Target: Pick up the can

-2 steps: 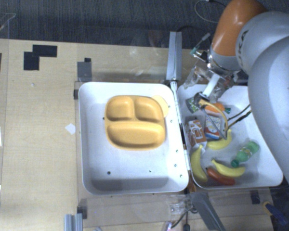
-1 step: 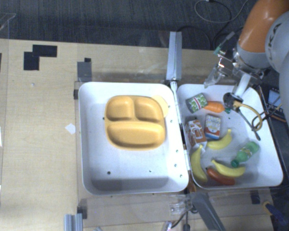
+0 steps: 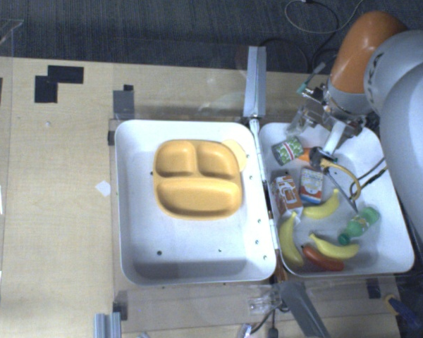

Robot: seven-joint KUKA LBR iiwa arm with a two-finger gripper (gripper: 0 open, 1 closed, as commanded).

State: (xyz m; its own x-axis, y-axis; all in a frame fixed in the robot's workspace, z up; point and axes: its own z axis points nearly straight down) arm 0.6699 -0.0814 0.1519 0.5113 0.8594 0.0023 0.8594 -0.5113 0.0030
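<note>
Above the can (image 3: 288,150), gripper (image 3: 316,129) tilted down.

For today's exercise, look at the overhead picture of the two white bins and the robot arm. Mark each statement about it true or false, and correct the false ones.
1. The yellow divided plastic tray lies in the left white bin. True.
2. The small green-labelled can lies in the left bin. False: it lies in the right white bin, near its far left corner.
3. Two yellow bananas lie in the right bin. False: three do.
4. The green plastic bottle lies in the right bin. True.
5. The two-finger gripper is above the left bin. False: it is above the right bin's far end.
</note>
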